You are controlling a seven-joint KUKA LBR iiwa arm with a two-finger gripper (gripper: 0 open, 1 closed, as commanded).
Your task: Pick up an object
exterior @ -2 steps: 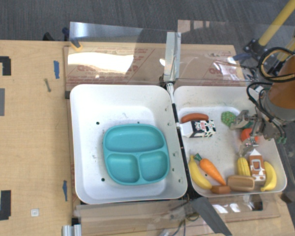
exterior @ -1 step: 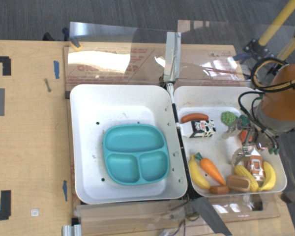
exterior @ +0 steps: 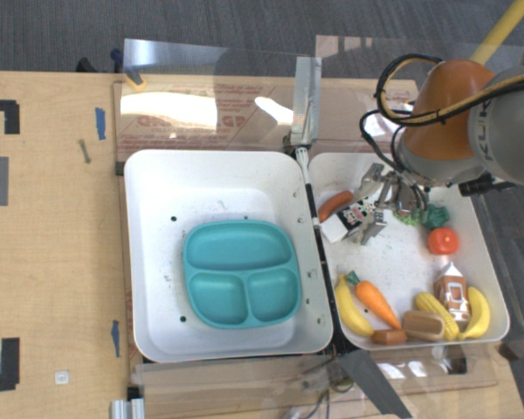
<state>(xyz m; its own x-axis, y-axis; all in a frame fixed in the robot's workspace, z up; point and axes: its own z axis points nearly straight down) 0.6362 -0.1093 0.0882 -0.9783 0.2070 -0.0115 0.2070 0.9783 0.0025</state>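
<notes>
reaching in from the right, the gripper point(exterior: 373, 219) is seen low over the upper part of the right bin point(exterior: 482, 234), its metal fingers point(exterior: 367, 230) pointed down and to the left. how wide the fingers stand cannot be told, as their tips are lost against a small black and white object point(exterior: 356, 214) lying directly beneath them; nothing can be confirmed as held.

just left of the fingers, a red sausage point(exterior: 335, 204) is found lying aslant near the bin's left wall. a green item point(exterior: 425, 216) is partly hidden behind the wrist, and a red tomato point(exterior: 443, 241) lies just below it.

along the lower part of the same bin, a yellow banana point(exterior: 351, 311) is noted at the left, with an orange carrot point(exterior: 372, 298) lying just beside it. a brown piece point(exterior: 422, 325), a small carton point(exterior: 453, 291) and a second banana point(exterior: 482, 312) are grouped at the lower right, close together.

in the left bin point(exterior: 148, 234) a teal divided plate point(exterior: 241, 272) with three compartments is recorded, well apart from the gripper.
</notes>
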